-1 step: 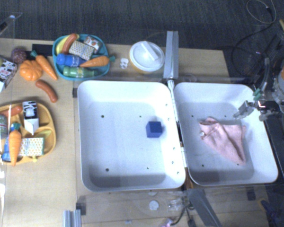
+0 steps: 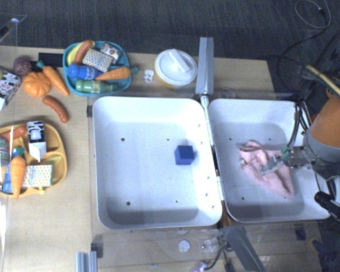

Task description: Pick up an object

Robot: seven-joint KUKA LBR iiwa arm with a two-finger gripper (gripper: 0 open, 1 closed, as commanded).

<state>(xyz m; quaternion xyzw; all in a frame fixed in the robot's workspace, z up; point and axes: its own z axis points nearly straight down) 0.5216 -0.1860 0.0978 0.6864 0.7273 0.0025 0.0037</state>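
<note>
A small blue cube (image 2: pixel 185 154) sits alone near the right side of the left bin (image 2: pixel 119 169). A crumpled pink cloth (image 2: pixel 259 162) lies in the middle of the right bin (image 2: pixel 238 118). My gripper (image 2: pixel 275 164) reaches in from the right and is down at the cloth's right part, touching or just above it. The grey arm with its orange band (image 2: pixel 331 123) hangs over the right bin's right edge and hides that wall.
Outside the bins on the left are a blue bowl of toy food (image 2: pixel 96 67), a yellow tray of toy food (image 2: pixel 28 160), loose toy vegetables (image 2: pixel 45 86) and a white lidded tub (image 2: pixel 175 67). Cables run at the far right.
</note>
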